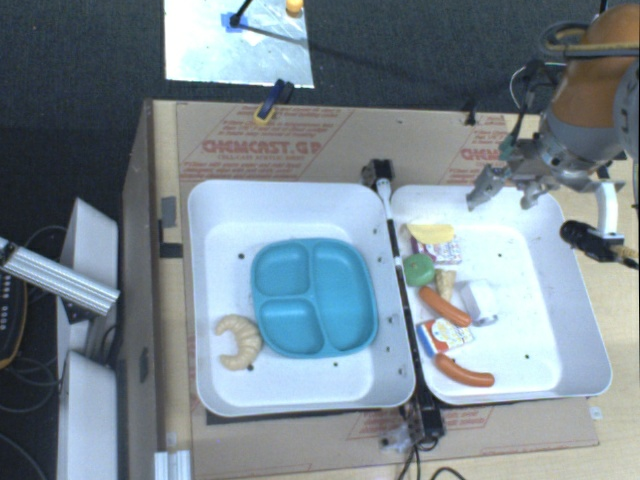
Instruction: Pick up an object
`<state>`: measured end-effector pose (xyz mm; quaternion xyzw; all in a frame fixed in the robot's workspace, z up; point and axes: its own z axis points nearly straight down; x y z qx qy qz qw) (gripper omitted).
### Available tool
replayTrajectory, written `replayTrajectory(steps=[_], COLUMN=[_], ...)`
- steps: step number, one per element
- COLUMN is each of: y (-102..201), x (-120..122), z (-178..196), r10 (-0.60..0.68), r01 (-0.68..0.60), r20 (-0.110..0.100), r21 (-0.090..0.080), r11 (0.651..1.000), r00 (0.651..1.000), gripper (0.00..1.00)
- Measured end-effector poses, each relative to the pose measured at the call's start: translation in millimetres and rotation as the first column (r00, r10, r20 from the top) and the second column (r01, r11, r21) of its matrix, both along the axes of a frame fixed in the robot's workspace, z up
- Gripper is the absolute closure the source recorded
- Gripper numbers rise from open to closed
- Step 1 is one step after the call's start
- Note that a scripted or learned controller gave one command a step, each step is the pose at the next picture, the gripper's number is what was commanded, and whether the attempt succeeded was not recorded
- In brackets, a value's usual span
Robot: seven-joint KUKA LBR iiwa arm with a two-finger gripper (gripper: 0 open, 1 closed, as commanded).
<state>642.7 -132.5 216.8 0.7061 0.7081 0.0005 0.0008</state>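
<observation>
My gripper [506,194] hangs open over the far rim of the right bin [570,308], fingers spread with nothing between them. In that bin lie a yellow piece [431,233], a green piece [418,269], an orange carrot-like piece [445,307], a small grey-white object [480,301], a red-and-white packet [445,337] and an orange sausage [465,372]. All of these sit in the bin's left half, below and left of the gripper.
The left bin [215,268] holds a blue divided plate [313,296] and a pale croissant [238,341] at its near left. A black divider clip [380,175] sits where the bins meet. The arm [595,88] reaches in from the upper right.
</observation>
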Motion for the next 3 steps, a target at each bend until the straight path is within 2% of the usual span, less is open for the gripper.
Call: replayTrajectory(steps=[1, 2, 3], y=[28.7, 45.6, 48.9], x=[-72.8, -104.9, -56.1], z=[-94.9, -130.4, -132.1], r10=[-0.001, -0.005, 0.0], r01=[0.001, 0.005, 0.0], r20=[-0.005, 0.008, 0.001], r21=[0.001, -0.005, 0.001], r11=[1.0, 1.0, 1.0], r00=[1.0, 1.0, 1.0], gripper=[0.0, 0.0, 0.0])
